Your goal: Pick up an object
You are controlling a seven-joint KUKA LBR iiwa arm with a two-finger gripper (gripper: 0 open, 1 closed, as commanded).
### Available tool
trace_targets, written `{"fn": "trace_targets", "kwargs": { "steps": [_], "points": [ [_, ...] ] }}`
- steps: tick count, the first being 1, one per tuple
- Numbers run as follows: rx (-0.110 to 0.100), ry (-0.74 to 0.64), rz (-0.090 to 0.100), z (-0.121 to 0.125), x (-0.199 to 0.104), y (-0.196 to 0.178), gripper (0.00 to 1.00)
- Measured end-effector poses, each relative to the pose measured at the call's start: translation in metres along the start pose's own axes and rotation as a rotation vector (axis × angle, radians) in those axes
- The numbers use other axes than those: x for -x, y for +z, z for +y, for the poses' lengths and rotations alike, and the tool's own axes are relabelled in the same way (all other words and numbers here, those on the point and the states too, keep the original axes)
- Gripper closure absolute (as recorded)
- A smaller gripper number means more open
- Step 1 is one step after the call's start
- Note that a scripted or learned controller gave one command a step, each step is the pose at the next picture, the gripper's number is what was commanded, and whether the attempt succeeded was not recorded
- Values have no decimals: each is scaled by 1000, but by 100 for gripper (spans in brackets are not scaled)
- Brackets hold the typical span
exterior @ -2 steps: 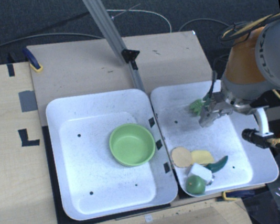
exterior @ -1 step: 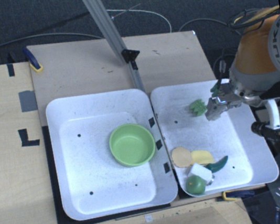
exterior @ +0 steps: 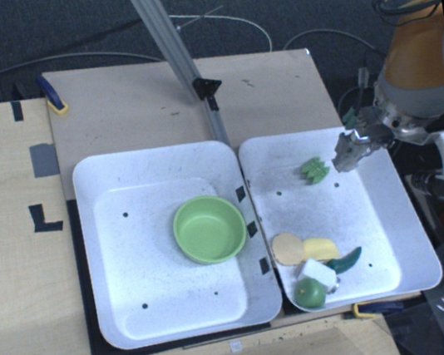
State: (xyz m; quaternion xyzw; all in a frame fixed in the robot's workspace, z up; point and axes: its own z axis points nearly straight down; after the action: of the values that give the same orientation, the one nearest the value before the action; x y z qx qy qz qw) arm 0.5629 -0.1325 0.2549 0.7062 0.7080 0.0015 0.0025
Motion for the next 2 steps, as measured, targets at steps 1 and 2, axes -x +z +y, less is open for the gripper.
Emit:
{"fn": "trace_targets", "kwargs": {
  "steps": [1,2],
  "points": [
    [-2,1,0,1,0,-42,100],
    [-7,-3,2,17,-43,-34,100]
  ]
}}
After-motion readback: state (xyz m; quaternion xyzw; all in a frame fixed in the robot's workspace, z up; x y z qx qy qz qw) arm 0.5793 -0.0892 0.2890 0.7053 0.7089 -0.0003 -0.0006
